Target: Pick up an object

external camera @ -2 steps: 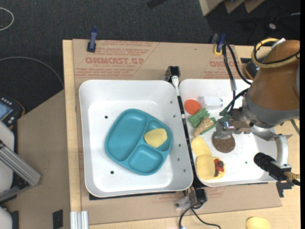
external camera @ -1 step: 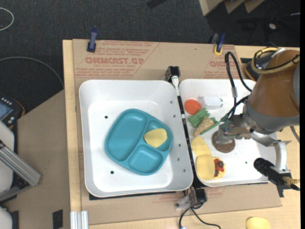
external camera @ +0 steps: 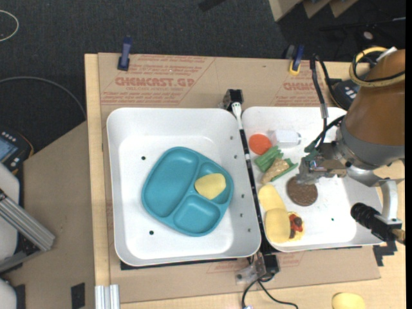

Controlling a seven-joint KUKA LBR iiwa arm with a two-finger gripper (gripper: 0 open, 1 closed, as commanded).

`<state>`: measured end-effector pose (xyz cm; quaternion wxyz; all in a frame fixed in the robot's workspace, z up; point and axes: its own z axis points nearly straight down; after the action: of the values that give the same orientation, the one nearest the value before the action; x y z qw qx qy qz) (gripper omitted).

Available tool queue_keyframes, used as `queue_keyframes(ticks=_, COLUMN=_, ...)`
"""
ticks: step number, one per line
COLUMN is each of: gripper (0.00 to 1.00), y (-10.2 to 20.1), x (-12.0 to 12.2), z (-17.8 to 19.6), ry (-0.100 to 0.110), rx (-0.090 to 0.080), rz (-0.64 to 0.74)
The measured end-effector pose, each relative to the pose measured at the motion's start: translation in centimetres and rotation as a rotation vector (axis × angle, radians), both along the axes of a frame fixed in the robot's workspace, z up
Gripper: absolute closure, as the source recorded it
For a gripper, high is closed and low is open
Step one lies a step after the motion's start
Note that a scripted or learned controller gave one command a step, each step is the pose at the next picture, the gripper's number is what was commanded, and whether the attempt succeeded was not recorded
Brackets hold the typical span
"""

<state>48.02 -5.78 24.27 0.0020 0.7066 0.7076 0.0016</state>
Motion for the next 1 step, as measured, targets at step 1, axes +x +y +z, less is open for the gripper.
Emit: queue_keyframes(ticks=1, gripper=1.00, y=-0.69, x=-0.03, z=1.95, ry=0.001, rx=-0.001, rz=-0.001)
